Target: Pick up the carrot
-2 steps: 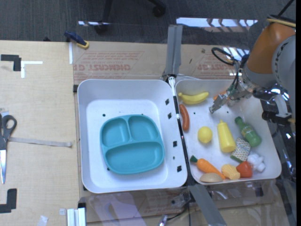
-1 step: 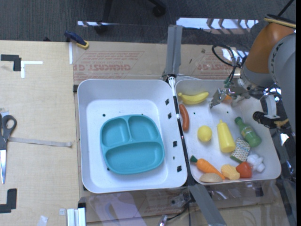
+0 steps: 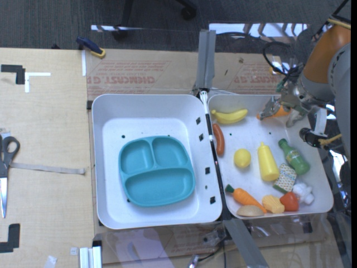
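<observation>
Nearest the camera, the orange toy carrot with a green top (image 3: 245, 196) lies along the front edge of the right white bin (image 3: 318, 166). My tool (image 3: 277, 109) hovers at the bin's far side, well apart from it; I cannot tell its opening.

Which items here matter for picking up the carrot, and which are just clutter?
Job: carrot, gripper, right bin.

Lying about: banana, lemon, yellow bottle, green bottle, sausage, teal tray, scissors.
</observation>
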`<action>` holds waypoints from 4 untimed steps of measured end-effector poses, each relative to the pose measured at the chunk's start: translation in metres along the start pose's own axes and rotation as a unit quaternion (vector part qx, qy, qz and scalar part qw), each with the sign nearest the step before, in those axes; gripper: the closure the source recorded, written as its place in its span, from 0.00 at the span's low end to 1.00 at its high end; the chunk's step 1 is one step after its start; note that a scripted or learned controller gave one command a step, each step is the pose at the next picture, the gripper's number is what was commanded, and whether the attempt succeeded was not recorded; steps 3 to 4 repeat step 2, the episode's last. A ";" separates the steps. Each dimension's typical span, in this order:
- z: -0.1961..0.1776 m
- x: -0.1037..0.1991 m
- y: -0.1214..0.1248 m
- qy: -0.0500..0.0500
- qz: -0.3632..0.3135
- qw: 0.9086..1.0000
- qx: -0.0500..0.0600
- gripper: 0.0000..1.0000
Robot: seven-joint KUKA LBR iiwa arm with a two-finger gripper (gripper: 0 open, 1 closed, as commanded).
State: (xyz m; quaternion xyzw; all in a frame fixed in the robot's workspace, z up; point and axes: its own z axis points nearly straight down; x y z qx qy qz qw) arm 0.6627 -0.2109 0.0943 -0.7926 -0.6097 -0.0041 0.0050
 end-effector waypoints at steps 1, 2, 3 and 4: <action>-0.001 0.005 -0.002 -0.002 0.158 0.987 -0.002 0.00; 0.000 -0.003 -0.035 -0.002 0.244 0.970 -0.003 0.00; 0.000 -0.003 -0.035 -0.002 0.244 0.970 -0.003 0.00; 0.000 -0.003 -0.035 -0.002 0.244 0.970 -0.003 0.00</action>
